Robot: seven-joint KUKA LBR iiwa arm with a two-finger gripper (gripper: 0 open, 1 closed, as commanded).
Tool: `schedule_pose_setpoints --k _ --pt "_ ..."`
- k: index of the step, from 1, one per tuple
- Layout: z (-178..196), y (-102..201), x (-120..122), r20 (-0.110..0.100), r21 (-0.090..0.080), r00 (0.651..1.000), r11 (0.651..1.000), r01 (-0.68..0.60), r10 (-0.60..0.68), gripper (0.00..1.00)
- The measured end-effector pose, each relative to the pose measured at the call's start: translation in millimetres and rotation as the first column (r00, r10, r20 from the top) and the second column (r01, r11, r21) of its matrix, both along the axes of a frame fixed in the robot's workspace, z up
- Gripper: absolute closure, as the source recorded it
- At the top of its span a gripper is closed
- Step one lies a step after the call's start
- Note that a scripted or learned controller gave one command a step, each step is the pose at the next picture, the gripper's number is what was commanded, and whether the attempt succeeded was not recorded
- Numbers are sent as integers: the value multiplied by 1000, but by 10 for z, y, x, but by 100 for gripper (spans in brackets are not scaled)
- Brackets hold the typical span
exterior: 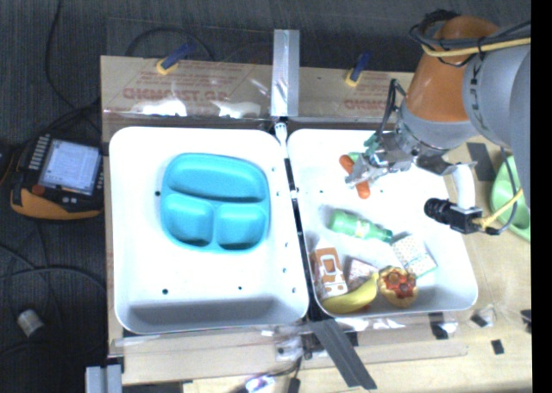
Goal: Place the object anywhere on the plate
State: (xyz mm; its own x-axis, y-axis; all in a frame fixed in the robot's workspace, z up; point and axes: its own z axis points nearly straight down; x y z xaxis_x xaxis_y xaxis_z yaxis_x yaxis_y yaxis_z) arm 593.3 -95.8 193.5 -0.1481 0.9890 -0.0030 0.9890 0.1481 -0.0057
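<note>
A light blue plate (213, 200) with three compartments lies in the left bin (138, 296). My gripper (373, 163) is low in the far part of the right bin (457, 288), right over a small orange, carrot-like object (361, 188). The orange object's ends stick out on either side of the gripper's tip, and its middle is hidden. Whether it is held is not visible.
The near half of the right bin holds a green bottle (358, 227), a banana (354, 297), a brown snack pack (328, 269), a red fruit (397, 284) and a patterned packet (412, 253). A raised divider (291, 210) separates the bins.
</note>
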Motion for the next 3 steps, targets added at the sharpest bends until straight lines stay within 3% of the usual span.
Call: schedule_pose_setpoints --k 1,2,3 --pt "669 1114 -240 0 2 996 996 85 -85 100" --pt "168 2030 -561 -1 0 982 982 190 -190 100" --pt "169 2030 -561 -1 0 982 982 190 -190 0"
